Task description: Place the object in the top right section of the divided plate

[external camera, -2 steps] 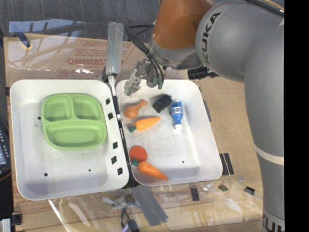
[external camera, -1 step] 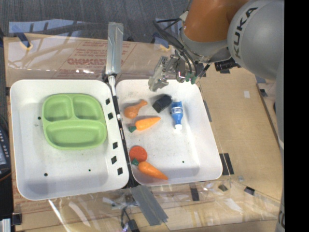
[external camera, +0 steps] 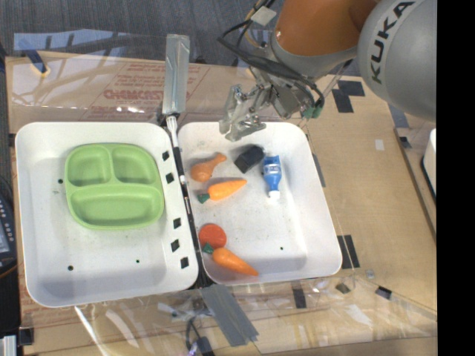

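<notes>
Green divided plate lies well left of hand.

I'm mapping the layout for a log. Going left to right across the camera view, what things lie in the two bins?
Green divided plate → chicken drumstick → black block → blue and white tube. The two carrots and the tomato overlap these in left-right position, so I left them out.

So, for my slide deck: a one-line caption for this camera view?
Gripper above right bin of toy food; green divided plate in left bin.
</notes>
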### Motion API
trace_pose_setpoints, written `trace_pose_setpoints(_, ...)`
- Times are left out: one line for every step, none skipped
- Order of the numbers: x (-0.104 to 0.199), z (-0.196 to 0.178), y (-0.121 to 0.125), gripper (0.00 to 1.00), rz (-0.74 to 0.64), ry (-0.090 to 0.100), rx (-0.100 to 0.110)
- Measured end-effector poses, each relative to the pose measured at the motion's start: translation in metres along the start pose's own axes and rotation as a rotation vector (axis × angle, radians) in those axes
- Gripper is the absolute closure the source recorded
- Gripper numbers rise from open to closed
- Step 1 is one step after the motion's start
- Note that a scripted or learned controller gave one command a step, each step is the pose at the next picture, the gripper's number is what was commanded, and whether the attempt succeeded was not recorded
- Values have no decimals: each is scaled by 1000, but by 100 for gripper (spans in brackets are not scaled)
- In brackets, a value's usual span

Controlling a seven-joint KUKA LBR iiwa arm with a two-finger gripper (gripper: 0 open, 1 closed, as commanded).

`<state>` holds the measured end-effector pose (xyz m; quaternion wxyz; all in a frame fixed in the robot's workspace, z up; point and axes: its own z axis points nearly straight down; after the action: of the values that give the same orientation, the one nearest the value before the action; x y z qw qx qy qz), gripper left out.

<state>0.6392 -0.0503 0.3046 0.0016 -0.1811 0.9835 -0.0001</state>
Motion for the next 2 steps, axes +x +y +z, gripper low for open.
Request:
trace_pose_setpoints(-15, 116, -8, 100, -162, 6, -4)
trace_pose_setpoints(-6, 0, -37, 100, -304, 0, 0)
